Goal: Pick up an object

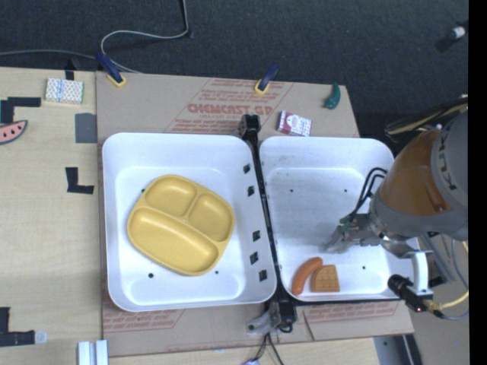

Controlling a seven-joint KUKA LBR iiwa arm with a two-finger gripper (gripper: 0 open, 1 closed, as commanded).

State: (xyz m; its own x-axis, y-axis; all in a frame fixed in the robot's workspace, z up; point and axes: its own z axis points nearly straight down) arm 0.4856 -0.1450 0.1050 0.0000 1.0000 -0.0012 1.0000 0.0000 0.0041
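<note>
yellow divided plate point(181, 223) lay in the left bin point(122, 204), well to the pincer's left, hot dog point(307, 274) and waffle piece point(326, 279) sat touching in the right bin point(319, 158), just below-left of the pincer point(339, 239), its finger state impossible to tell

Yellow plastic divided plate with three compartments point(181, 224) lay flat in left white bin point(122, 158), turned at slant, roughly centred. Orange-brown toy sausage, short and curved point(307, 274), lay in right white bin point(304, 152) near front wall, angled. Flat tan waffle-textured toy square point(326, 279) lay just beside sausage on its right, touching or nearly so. Both toys sat low in bin, well apart from plate.
</note>
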